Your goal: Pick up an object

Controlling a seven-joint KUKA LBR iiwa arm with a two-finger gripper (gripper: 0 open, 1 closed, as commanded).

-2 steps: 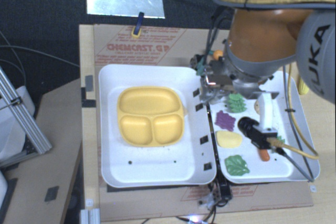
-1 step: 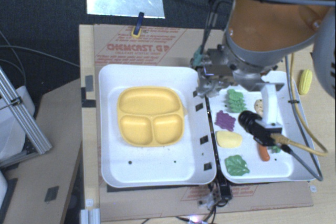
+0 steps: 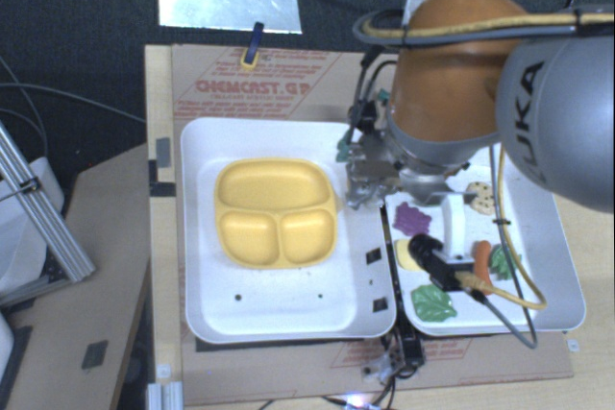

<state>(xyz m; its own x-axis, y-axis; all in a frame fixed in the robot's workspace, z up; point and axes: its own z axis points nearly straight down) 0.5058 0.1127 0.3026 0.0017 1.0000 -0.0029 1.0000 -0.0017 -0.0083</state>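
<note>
1. Two shallow white bins are carried side by side on the surface; the left bin (image 3: 202,302) holds a yellow divided tray (image 3: 277,211), and the right bin (image 3: 562,298) holds several small toy-food pieces.
2. No single object is named by the task, so any piece in the right bin may be taken as the target. A purple piece (image 3: 412,219) lies near that bin's left wall, a green leafy piece (image 3: 432,303) near its front-left corner, an orange piece (image 3: 481,258) with green beside it toward the middle, and a spotted cookie-like piece (image 3: 481,198) toward the back.
3. The claw (image 3: 370,180) is seen at the wall shared by the two bins, toward the back, under the orange wrist band. Whether it is spread or closed cannot be told, and nothing is seen held in it.
4. The pieces are judged to be light, moulded plastic: stiff, smooth and somewhat slippery, not fragile.
5. The purple piece is judged the nearest candidate; it would best be taken across its narrower width, from above, away from the bin wall.
6. The flat green leafy piece is judged harder to lift, since little height is offered for a grip.
7. The yellow divided tray is judged too wide to be grasped except at its rim.
</note>
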